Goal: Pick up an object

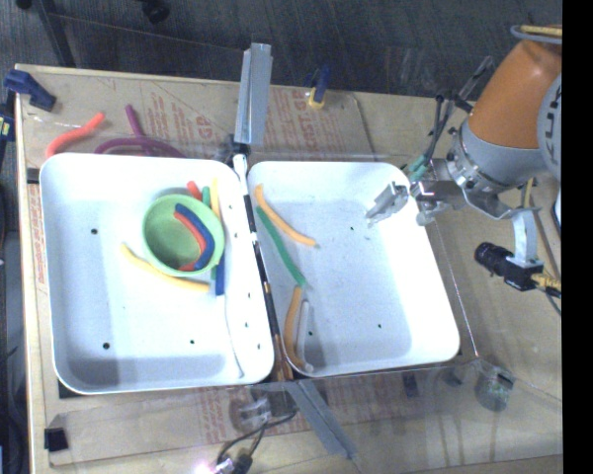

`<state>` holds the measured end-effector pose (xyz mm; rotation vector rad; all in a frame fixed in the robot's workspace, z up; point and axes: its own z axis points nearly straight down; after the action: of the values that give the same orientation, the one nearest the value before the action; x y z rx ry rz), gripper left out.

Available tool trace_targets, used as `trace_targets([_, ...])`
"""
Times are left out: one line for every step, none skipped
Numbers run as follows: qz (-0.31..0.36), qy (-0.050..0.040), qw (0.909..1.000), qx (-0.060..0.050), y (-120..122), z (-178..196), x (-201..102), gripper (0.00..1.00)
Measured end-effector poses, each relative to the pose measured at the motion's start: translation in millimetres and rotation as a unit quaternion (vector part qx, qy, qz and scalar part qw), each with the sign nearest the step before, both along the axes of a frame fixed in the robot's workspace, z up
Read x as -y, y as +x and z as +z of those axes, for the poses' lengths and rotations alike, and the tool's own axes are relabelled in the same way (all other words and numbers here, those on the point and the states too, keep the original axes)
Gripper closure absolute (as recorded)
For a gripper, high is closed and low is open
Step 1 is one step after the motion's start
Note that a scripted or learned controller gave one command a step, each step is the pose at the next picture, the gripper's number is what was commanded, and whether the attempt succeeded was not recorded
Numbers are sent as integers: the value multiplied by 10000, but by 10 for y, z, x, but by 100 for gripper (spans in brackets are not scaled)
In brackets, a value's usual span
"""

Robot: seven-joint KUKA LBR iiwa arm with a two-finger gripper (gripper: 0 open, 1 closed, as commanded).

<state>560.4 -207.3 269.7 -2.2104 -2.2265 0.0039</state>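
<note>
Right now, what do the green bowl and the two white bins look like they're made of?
The green bowl looks like smooth moulded plastic: even flat colour, thin rounded rim, faint sheen. The left bin and right bin look like thin formed plastic too, with a matte white finish, rounded corners and soft shading up the walls. Painted metal cannot be ruled out from this view.

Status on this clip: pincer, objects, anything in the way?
Pincer over right bin, upper right corner, nothing seen between fingers. Nearest pieces: orange strip, green strip along that bin's left side. Path between looks clear.
</note>
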Motion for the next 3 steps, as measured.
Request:
trace_targets([-807,-4,9967,-6,223,-957,-872,0])
trace_targets([33,-8,10000,11,355,-1784,-904,0])
trace_targets([51,-10,10000,4,356,-1687,-908,100])
